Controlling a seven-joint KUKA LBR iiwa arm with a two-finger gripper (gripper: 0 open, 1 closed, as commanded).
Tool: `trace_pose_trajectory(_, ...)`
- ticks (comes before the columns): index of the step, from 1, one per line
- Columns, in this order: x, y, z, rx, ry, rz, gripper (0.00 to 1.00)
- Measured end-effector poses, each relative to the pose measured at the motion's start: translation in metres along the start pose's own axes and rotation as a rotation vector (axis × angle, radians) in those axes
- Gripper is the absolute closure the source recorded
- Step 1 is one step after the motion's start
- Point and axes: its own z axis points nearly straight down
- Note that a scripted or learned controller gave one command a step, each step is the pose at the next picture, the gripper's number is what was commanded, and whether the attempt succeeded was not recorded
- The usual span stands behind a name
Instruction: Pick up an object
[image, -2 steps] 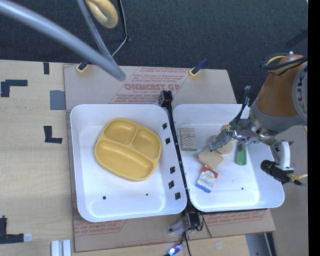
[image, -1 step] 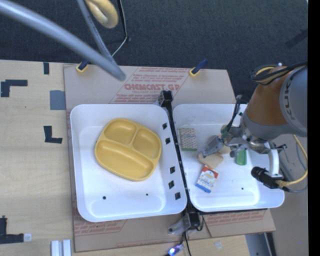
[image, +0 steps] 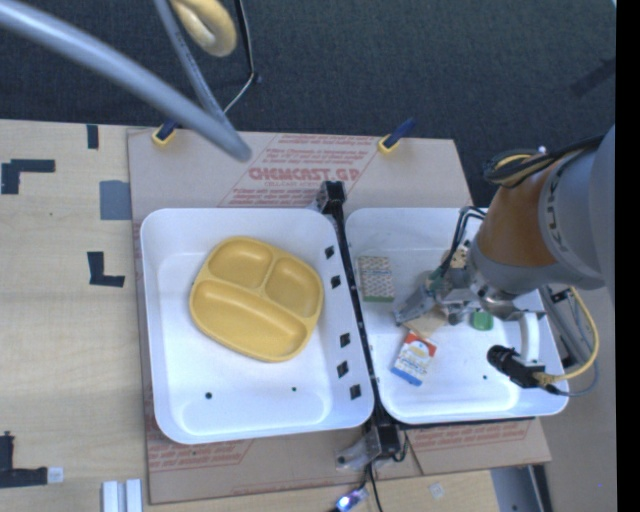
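Small carton (image: 414, 359) below end effector (image: 418, 305)

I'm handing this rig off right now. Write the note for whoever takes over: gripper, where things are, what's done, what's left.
Gripper: low in the right bin, over a tan object; whether it grips anything cannot be told.
Right bin also holds a small carton, a patterned square by the divider and a green item under the wrist.
Left bin: yellow divided plate.
Done: arm is down among the objects.
Left: confirm a grasp and lift.
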Motion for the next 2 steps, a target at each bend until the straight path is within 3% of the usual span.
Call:
trace_pose_trajectory(1,0.001,0.001,-0.013,-0.005,0.001,-0.002,1.0)
trace_pose_trajectory(2,-0.009,0.001,-0.066,-0.01,-0.001,0.001,1.0)
